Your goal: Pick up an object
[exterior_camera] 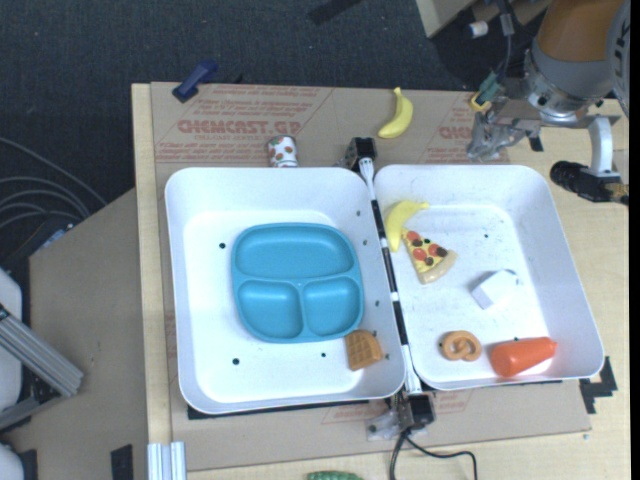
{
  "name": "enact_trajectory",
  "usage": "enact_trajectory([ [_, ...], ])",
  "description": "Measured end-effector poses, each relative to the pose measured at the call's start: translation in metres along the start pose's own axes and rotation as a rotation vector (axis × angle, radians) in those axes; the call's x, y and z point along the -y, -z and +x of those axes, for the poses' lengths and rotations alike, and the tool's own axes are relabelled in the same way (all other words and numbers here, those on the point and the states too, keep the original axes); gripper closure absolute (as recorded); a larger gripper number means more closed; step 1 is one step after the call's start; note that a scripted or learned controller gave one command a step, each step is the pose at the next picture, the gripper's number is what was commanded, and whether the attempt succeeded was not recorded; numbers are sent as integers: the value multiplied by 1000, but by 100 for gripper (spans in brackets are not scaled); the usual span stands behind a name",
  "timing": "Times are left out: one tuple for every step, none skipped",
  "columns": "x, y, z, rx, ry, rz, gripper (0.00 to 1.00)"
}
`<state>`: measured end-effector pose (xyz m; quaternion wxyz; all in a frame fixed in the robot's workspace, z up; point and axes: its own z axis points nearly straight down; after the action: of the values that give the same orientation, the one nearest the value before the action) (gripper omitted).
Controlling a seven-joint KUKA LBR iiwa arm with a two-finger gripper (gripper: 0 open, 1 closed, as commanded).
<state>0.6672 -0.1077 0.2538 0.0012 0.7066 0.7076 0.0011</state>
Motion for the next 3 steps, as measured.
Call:
enact_trajectory([
  [0,3,22,0,0,3,100],
  [0,8,36,1,-1,1,100],
  [0,8,53,0,0,3,100],
])
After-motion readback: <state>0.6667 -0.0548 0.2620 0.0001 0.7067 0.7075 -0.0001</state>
